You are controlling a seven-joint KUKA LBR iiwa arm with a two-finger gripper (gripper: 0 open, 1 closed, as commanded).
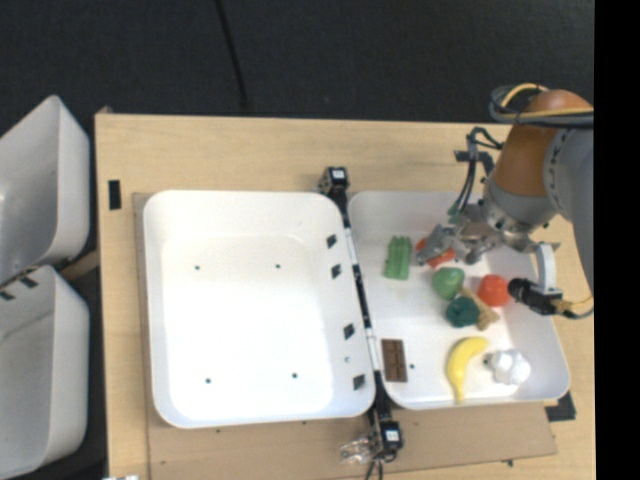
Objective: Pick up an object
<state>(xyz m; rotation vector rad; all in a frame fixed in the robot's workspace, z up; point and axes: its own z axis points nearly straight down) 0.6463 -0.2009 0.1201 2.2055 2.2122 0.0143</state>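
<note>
Right bin (415,393), near edge: banana (463,360), white lump (510,368) beside it, brown block (393,359) by the divider. Mid-bin: dark green piece (461,312), green ball (448,281), red ball (493,290), green block (399,258). Far side: gripper (455,245) low over the green ball. Can't tell its claw state.

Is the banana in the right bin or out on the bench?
In. The banana lies flat on the floor of the right bin, near its front rim, beside a white object.
</note>
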